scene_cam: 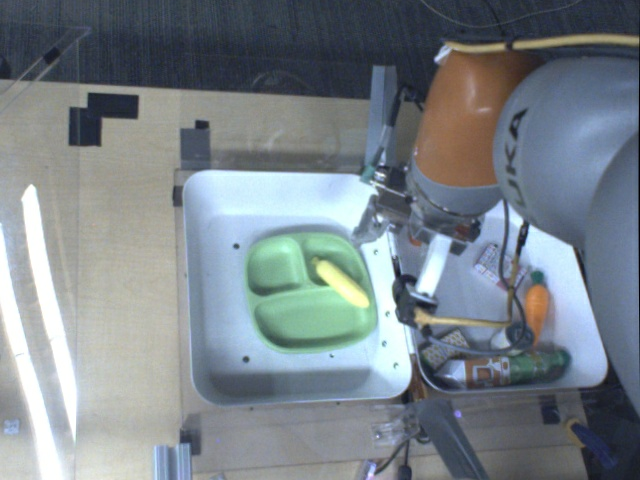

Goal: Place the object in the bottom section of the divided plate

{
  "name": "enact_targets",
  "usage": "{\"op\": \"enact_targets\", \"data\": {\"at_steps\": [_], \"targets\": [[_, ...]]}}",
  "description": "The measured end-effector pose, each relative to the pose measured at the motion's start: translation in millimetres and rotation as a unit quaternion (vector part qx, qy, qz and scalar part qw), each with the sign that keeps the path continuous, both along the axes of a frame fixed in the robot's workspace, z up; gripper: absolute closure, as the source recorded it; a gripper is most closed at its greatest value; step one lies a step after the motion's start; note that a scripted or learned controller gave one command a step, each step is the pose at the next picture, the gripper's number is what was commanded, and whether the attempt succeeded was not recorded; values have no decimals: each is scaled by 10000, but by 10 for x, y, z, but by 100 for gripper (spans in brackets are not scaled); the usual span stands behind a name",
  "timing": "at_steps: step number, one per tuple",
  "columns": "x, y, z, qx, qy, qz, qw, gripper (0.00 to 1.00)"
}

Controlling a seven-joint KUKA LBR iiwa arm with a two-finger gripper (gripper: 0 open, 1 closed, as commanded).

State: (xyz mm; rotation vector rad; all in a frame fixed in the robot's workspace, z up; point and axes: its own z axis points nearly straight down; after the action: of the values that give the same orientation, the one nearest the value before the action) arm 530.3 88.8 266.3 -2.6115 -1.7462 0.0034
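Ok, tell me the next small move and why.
Probably move the gripper left and down over the banana. It lies in the green plate's upper right section, not the bottom one, and the gripper hangs by the left bin's right wall, apart from it.

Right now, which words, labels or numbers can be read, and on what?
"UKA": on the grey arm, first letter out of sight.
Label on the green bottle: too blurred to read.
Print on the white packet: too small to read.
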Motion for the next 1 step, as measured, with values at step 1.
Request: {"op": "enact_targets", "data": {"at_steps": [1], "targets": [[20,3,86,0,3,15,10000,100]]}}
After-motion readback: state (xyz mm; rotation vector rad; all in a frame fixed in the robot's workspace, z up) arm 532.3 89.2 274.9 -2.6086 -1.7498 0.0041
